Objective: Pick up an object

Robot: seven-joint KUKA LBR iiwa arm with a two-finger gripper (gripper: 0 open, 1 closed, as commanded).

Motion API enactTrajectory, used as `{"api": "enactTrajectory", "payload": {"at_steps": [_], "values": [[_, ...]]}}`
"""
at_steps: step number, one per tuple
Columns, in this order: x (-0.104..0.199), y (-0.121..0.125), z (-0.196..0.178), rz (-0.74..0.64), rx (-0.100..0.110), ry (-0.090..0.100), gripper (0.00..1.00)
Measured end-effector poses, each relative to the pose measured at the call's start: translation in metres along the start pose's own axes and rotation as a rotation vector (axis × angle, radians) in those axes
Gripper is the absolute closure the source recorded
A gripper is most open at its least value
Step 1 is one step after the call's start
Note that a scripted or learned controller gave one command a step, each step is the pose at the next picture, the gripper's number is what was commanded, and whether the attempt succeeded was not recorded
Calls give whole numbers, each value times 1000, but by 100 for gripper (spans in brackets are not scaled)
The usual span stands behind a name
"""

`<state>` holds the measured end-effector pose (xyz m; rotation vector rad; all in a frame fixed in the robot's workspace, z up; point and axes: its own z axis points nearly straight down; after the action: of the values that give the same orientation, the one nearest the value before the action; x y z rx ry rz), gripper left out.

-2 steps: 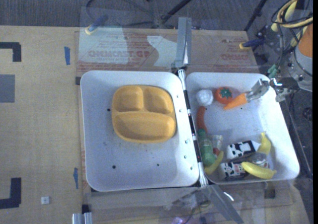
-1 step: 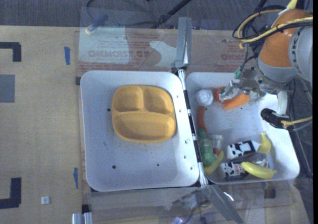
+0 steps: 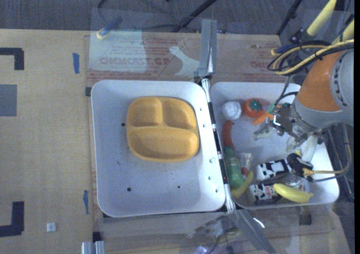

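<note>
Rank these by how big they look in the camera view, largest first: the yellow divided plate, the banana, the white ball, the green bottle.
1. Yellow divided plate
2. Green bottle and banana: too alike to rank
3. White ball

I log a heap in the right bin: yellow banana flat at near edge, black-and-white carton beside it, green bottle along left wall, orange-red fruit at back.

Faint reddish lettering stood on the clear panel behind the bins, reversed and too blurred to read
</note>
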<state>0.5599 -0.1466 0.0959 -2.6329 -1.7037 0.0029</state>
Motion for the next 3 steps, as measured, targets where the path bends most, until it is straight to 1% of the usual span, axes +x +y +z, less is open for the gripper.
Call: {"api": "enactTrajectory", "payload": {"at_steps": [1, 2, 3], "values": [[10, 27, -49, 100, -6, -2, 0], [72, 76, 10, -153, -5, -3, 0], [73, 76, -1, -156, -6, -4, 100]]}}
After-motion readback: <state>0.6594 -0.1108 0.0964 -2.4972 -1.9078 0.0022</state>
